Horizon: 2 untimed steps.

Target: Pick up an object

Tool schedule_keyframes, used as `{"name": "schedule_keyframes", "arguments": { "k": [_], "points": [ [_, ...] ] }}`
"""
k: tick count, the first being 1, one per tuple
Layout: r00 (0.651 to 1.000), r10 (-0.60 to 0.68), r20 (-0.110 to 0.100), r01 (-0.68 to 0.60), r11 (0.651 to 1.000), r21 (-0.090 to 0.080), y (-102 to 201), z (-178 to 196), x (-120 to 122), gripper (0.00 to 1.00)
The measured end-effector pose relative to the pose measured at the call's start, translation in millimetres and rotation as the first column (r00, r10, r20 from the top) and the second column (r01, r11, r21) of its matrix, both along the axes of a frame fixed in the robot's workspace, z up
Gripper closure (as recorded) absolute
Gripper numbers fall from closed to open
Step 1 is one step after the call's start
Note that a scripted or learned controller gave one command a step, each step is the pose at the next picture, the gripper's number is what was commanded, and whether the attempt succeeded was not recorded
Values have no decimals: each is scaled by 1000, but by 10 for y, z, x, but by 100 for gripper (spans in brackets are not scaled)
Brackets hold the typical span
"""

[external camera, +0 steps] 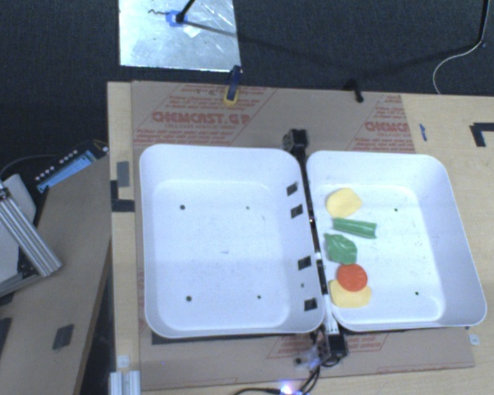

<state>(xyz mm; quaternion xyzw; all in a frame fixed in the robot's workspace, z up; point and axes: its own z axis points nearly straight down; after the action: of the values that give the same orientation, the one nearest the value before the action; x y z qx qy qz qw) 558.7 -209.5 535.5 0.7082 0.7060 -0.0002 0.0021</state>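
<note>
Plastic-looking red tomato [351,276] seems light, rigid, slick; I'd pinch across its middle. Claw state: I cannot tell.

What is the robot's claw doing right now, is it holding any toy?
Claw: cannot be told from this picture. The toys lie in the right bin.

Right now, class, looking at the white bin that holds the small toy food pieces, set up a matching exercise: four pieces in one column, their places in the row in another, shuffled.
Pieces:
1. round yellow piece
2. long green stick-shaped piece
3. dark green leafy piece
4. red round piece

Places:
A. nearest of the four, lying on a yellow piece
B. farthest back in the row
C. second from the back
D. just behind the red one

Pairs: 1-B, 2-C, 3-D, 4-A
</note>
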Motion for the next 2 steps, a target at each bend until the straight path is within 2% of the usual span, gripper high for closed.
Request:
{"name": "schedule_keyframes", "arguments": {
  "k": [1, 2],
  "points": [
    [1000, 12, -17, -11, 1000, 9, 738, -1909, -125, 100],
    [1000, 8, 20, -8, 1000, -3, 633, 102, -91, 100]
  ]
}}
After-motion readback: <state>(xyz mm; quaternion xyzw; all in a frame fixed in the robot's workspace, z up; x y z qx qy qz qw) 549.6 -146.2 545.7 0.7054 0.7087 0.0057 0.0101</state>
